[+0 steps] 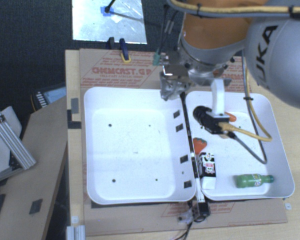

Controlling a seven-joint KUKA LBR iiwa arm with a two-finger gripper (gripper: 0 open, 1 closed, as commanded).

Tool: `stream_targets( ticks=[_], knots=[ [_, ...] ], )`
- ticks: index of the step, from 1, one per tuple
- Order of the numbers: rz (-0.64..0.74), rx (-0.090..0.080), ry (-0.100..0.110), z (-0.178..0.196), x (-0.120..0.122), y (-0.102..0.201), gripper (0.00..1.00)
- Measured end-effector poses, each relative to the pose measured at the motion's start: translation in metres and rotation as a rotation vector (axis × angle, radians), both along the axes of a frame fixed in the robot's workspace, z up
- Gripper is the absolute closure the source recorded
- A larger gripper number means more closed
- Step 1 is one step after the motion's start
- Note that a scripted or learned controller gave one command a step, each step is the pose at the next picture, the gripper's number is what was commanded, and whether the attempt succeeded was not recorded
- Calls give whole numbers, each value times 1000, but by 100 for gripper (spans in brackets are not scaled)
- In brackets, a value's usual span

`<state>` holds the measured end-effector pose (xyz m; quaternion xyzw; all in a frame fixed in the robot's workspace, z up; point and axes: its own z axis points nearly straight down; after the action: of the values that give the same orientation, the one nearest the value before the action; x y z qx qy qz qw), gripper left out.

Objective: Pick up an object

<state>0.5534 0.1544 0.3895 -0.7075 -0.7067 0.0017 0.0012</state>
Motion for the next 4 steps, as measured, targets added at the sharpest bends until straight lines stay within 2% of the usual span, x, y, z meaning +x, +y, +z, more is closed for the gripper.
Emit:
stream_targets(
  ticks=[1, 2, 3, 4],
  knots=[
    [8, 2, -8, 5, 27, 46, 100],
    [9, 5, -14, 77, 38, 82, 100],
    [10, 4, -5, 100, -72, 74, 100],
    [8, 4, -10, 148, -67, 80, 100]
  ],
)
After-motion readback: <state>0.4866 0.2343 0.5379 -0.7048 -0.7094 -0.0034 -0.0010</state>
